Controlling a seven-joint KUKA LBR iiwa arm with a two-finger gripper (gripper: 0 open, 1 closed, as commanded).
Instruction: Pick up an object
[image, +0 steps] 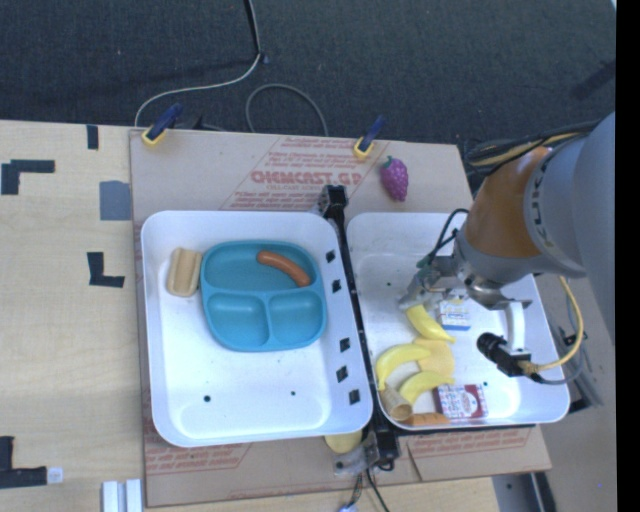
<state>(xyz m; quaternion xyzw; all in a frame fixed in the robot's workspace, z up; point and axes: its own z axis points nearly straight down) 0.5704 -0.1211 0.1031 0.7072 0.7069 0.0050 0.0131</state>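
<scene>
My gripper (432, 290) hangs low over the middle of the right bin (385, 245), on the end of the grey arm with the orange band (505, 215). Just below it lies a small yellow banana piece (424, 323), and beside that a small white and blue box (456, 316). A bunch of yellow bananas (410, 365) lies nearer the front of the bin. A red and white packet (461, 402) and an orange stick-like piece (430, 420) rest at the front edge.
The left bin (165, 400) holds a blue divided plate (265, 297) with a sausage (285, 266) on it, and a tan bun (183, 272) beside it. Purple grapes (395, 179) lie on the cardboard behind the right bin. A black divider (345, 310) separates the bins.
</scene>
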